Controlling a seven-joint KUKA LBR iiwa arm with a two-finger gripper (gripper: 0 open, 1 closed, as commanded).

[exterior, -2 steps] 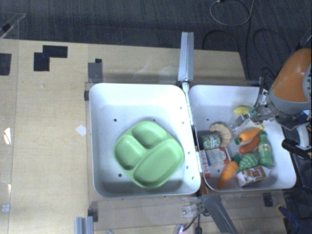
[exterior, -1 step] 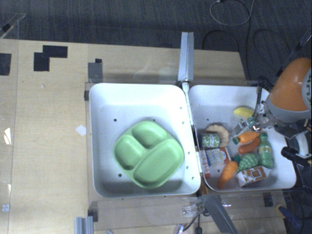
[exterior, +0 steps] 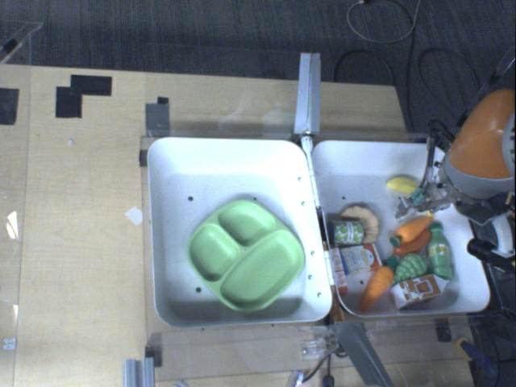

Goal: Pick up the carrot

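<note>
Reaching in from the right, the gripper (exterior: 413, 204) hovers just above a carrot (exterior: 414, 229).

We see the arm (exterior: 484, 156) at the right edge | a rounded, glossy orange band (exterior: 486, 132) | a grey collar curves beneath it | darker grey and black links below that | slim silvery metal parts at the tip, ending in the jaws | black cables run along the housing by the wrist
</note>
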